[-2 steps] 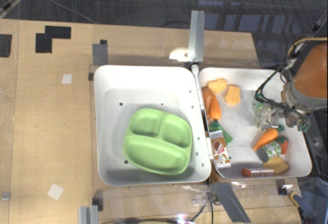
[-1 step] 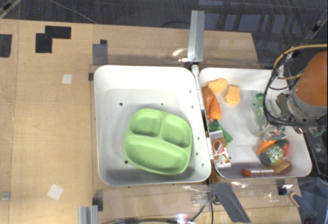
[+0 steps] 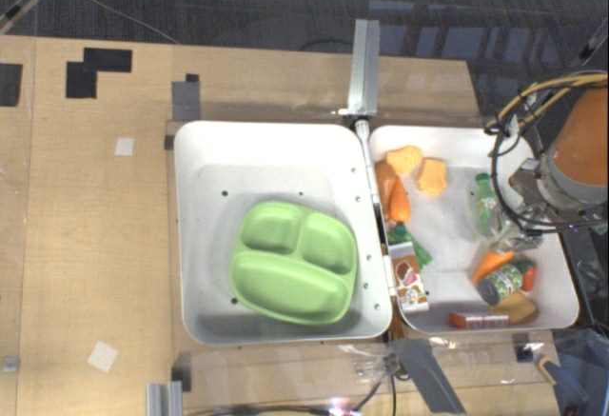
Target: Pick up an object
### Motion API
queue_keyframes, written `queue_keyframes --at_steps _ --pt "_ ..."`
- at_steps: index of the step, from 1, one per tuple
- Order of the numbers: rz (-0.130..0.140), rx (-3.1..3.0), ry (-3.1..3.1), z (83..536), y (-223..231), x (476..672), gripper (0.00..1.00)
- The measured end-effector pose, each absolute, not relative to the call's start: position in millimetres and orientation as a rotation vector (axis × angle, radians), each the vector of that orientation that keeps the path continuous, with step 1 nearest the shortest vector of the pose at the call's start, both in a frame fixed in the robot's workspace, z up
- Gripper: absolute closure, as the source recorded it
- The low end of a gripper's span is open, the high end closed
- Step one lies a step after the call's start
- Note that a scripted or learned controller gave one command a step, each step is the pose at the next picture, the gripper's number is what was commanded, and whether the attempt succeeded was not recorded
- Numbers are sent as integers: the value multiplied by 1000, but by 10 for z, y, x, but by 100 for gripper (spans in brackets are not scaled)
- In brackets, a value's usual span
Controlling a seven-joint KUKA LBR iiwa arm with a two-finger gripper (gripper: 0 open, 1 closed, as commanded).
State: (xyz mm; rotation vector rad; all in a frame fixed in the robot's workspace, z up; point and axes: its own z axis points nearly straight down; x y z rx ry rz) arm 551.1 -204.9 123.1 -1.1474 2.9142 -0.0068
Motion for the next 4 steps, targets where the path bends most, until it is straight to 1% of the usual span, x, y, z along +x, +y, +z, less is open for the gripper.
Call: queue_keyframes --at_steps 1,2,3,4 --pt "-8 -1726 2615 1461 -1969 5505 100" --pt "-5 -2250 2183 1525 -1729 5340 100" --pt "-15 -1966 2439 2668 -1757 5360 100" --pt "-4 -1865 2516 2767 -958 5610 100"
